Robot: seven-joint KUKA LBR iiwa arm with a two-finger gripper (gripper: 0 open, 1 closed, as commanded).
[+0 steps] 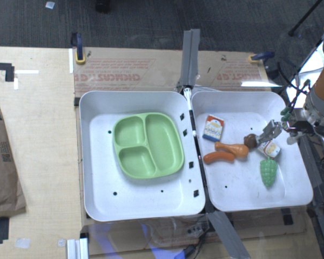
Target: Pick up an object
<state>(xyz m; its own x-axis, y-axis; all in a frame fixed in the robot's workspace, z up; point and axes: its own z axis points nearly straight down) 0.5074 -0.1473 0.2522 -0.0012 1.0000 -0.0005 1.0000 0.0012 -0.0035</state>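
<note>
Several small items crowd the right bin [291,196], and we see the hand [268,132], fingers apart and holding nothing, over a small can [271,149] (beside a brown piece [250,140]), so closing may nudge neighbours or miss.

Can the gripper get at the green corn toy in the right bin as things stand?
Probably yes. The gripper hangs just above the green corn toy, which lies apart from the sausage with nothing on top; only a small can sits close by its upper end.

A pale wooden bench [38,144] stands on dark carpeted floor [151,9].
</note>
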